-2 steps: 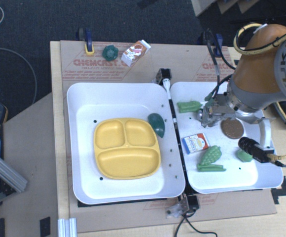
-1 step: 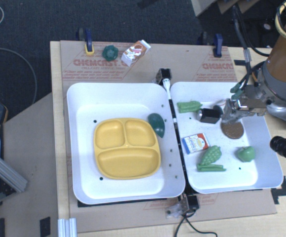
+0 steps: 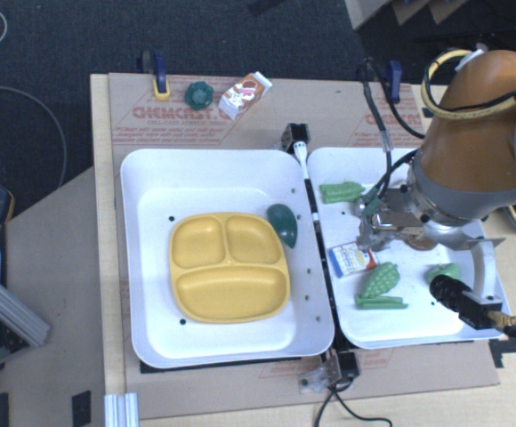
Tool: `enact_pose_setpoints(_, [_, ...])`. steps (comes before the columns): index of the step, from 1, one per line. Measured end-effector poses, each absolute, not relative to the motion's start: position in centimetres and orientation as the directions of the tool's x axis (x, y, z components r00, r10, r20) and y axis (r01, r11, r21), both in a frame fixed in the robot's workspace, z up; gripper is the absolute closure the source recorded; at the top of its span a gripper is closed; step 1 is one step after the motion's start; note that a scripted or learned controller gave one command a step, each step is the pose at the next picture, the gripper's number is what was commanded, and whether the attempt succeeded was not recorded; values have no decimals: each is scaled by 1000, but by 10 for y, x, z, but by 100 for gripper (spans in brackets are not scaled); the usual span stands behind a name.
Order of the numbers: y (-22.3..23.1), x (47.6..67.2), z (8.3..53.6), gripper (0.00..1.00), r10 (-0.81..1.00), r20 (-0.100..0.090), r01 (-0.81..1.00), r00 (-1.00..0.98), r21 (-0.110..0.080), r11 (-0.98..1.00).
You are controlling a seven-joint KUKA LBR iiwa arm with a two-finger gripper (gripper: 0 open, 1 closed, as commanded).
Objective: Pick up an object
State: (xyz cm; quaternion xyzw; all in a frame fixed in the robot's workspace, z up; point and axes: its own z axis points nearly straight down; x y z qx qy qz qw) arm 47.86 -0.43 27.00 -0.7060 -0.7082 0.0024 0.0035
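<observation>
Tray (image 3: 229, 267) fills your left bin (image 3: 142, 238). In the right bin (image 3: 400, 332), the small carton (image 3: 350, 259) lies just below-left of your gripper (image 3: 375, 228); whether its fingers are parted or closed, you cannot tell.

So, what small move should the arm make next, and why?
Probably a short, straight descent. The gripper hangs in the right bin just above the small blue and white packet, with the green textured piece close beside it, so going straight down should meet the packet alone.
</observation>
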Motion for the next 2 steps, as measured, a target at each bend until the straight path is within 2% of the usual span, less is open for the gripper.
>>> enact_pose_setpoints(1, [63, 480, 492, 100, 1000, 5, 1000, -8, 21, 8])
enact_pose_setpoints(2, [79, 478, 372, 100, 1000, -2, 1000, 0, -13, 0])
